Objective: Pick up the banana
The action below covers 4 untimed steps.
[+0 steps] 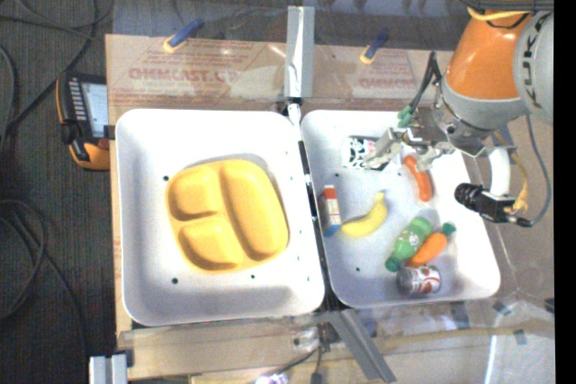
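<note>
- 2 white bins side by side on the bench; left bin [135,193] holds a yellow tray [228,213] with 3 compartments, lying roughly in the middle.
- Right bin [468,279] holds the small items.
- Banana [367,218] lies near the middle of the right bin, curved, stem end pointing up and right. Nothing touches it.
- Just left of the banana: a small white tube with a red cap [331,205], standing close to the bin's left wall.
- Lower right of the banana: a green bottle [408,242] and an orange carrot [432,245] lying side by side, touching or nearly so.
- Below those: a small red and silver can [419,281] on its side.
- Upper part of the bin: a black-and-white patterned item [360,151], and an orange-red sausage-shaped item [420,180].
- Arm reaches in from the right; gripper [407,144] hovers over the upper part of the right bin, above and right of the banana, well apart from it.
- Claw state: cannot tell, the tips are too cluttered to read. Banana is not in it.
</note>
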Each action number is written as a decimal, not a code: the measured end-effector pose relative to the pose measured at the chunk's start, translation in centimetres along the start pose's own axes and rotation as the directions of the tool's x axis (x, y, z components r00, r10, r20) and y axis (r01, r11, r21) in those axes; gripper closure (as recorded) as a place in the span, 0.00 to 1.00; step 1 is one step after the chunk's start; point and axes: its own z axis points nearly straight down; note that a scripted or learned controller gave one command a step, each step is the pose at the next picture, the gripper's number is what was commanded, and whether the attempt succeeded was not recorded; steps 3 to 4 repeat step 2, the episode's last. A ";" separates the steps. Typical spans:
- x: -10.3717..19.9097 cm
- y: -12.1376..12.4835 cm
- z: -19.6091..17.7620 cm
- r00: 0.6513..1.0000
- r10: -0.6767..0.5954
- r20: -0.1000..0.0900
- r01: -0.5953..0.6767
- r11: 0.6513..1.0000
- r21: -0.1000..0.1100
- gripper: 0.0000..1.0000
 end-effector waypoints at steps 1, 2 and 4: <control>-0.4 -1.6 13.4 0.997 0.082 -0.001 -0.082 0.997 -0.003 0.00; -0.4 -1.5 12.7 0.997 0.078 -0.002 -0.078 0.997 0.001 1.00; -0.4 -1.5 12.7 0.997 0.078 -0.002 -0.078 0.997 0.001 1.00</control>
